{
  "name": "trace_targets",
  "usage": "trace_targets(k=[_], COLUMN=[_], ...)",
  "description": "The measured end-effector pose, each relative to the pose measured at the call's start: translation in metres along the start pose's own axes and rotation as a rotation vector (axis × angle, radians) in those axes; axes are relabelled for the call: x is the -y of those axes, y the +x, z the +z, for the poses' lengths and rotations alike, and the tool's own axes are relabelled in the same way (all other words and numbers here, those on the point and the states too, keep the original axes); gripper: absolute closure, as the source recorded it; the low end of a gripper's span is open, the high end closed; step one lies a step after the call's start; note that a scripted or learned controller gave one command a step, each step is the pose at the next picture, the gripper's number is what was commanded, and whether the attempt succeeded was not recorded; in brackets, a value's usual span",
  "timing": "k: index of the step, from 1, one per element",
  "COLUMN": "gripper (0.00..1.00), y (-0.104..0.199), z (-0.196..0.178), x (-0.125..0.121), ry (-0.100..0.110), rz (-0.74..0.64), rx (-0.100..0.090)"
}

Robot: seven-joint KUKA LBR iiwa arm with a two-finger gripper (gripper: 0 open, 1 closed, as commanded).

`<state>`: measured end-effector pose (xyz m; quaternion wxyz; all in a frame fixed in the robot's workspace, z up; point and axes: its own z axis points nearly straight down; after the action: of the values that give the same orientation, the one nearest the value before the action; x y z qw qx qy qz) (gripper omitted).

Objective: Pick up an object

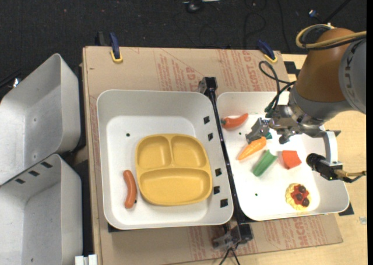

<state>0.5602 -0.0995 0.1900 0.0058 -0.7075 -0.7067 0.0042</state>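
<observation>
In the right bin (326, 208) lie an orange carrot (252, 149), a green piece (263, 163), a red-orange block (290, 159), a red pepper-like piece (235, 121) and a small pizza (298, 195). My gripper (260, 130) hangs over the bin's upper middle, its tip just above the carrot's thick end. Whether it touches the carrot is unclear. The arm's orange band (326, 60) rises behind it at the right.
The left bin (111, 106) holds a yellow divided plate (173, 169) and a sausage (129, 188) beside it. A black divider (218, 135) runs between the bins. White boxes (35, 141) stand left of the bench.
</observation>
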Motion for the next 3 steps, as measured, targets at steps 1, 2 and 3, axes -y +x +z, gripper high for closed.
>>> trace_targets(k=[1,2,3], gripper=[0.00,0.00,0.00], y=[0.000,-0.008,-0.008], z=[-0.007,0.043,0.095], x=[-0.003,-0.009,-0.009], ry=[-0.013,-0.010,-0.012], rz=[-0.002,0.001,0.000], rx=[0.002,0.002,0.002])
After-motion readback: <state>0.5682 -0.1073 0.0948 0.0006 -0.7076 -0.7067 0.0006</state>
